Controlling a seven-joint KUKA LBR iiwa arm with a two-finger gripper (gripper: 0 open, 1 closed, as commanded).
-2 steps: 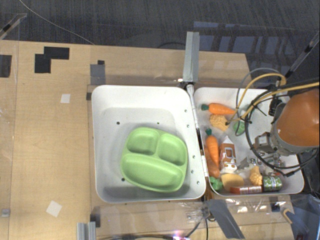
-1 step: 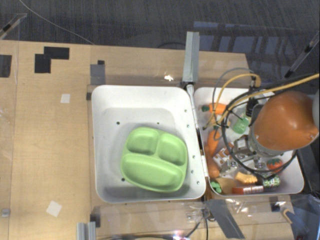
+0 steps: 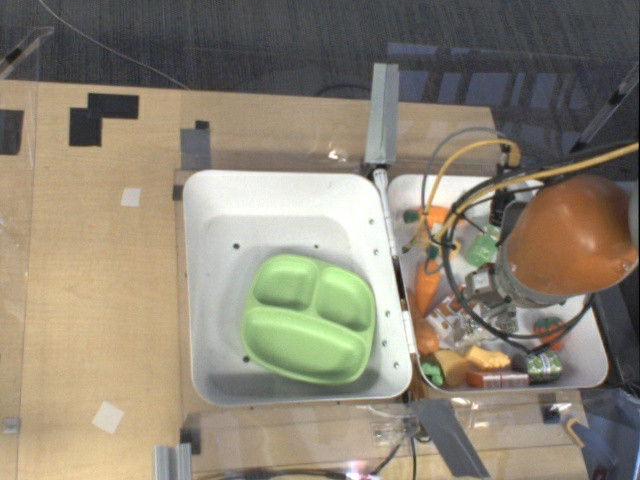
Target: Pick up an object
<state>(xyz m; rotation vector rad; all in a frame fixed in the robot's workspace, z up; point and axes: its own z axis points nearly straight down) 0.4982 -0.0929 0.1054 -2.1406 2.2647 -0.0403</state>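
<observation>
A green three-compartment plate (image 3: pixel 310 318) lies in the left bin (image 3: pixel 215 218). The right bin (image 3: pixel 600 363) holds a pile of small toy foods: an orange carrot (image 3: pixel 426 288), a yellow piece (image 3: pixel 478 357), a small can (image 3: pixel 543 367) and a red-and-white bar (image 3: pixel 497 379). The arm's orange band (image 3: pixel 568 235) and cables hang over the right bin's middle. My gripper (image 3: pixel 478 303) reaches down into the pile below the band, and its tips are hidden among cables and objects.
A metal divider bar (image 3: pixel 380 113) stands behind the seam between the bins. The wooden bench (image 3: pixel 90 298) stretches to the left, with black markers (image 3: pixel 100 118) at its far left. Yellow and black cables (image 3: pixel 450 168) loop over the right bin's back.
</observation>
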